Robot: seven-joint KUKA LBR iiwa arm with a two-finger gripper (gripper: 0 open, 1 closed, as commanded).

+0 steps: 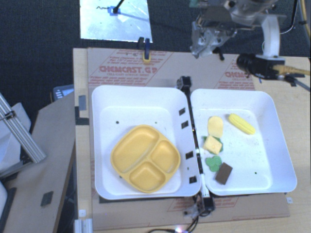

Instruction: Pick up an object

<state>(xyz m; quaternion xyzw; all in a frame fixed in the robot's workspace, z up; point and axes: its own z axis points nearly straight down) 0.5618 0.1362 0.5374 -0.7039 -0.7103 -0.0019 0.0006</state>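
My gripper hangs high above the bench's far edge, behind the two bins and apart from every object. The right bin holds a yellow corn cob, a pale yellow oval piece, a yellow wedge lying on a green piece, a green leaf-shaped piece and a brown block. These sit in the bin's left half, the corn nearer its middle. Nothing shows between the gripper's fingers.
A yellow three-compartment tray lies in the left bin. A black divider strip runs between the bins. A yellow and blue clip stands at the back of the cardboard sheet.
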